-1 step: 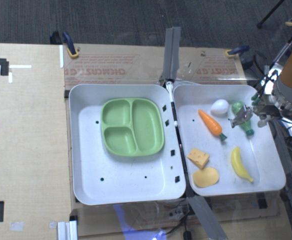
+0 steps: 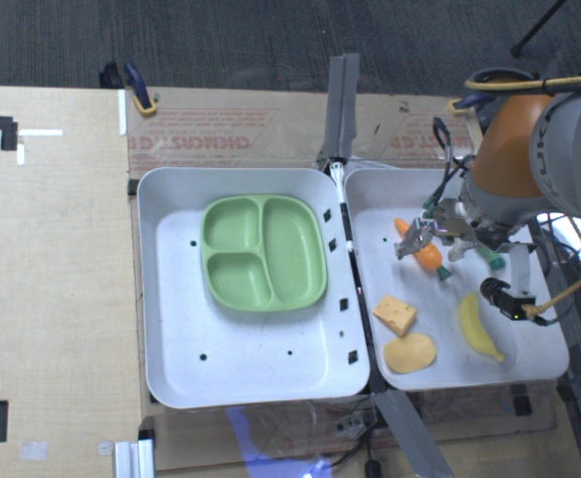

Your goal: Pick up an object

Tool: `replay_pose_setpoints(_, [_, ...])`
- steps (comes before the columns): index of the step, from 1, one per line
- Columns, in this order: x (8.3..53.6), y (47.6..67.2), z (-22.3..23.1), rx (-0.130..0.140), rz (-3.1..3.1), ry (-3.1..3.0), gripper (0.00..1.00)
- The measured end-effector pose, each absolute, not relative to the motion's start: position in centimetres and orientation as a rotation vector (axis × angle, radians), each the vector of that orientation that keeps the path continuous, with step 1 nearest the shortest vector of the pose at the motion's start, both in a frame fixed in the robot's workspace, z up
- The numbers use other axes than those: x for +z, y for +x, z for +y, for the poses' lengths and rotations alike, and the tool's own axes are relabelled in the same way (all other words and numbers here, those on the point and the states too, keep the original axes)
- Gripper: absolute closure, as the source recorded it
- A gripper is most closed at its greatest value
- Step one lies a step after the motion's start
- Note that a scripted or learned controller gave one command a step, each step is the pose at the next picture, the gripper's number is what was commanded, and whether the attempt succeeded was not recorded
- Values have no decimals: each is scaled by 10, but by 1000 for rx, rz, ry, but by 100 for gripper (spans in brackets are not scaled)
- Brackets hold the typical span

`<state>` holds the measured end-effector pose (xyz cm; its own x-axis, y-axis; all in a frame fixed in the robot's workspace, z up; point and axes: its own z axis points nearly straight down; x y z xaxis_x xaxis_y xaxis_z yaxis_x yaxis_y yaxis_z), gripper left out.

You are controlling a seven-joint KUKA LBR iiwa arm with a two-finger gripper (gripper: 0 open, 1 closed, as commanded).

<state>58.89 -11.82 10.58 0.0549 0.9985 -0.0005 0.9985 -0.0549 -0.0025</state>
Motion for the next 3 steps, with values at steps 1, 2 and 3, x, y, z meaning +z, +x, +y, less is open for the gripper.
replay_pose_setpoints(1, [115, 589, -119, 4, -2155, -2283, 100])
replay_pose_setpoints(2, [191, 618, -69, 4, -1972, -2446, 100])
replay_pose_setpoints(3, [110, 573, -108, 3, -2263, -2178, 100])
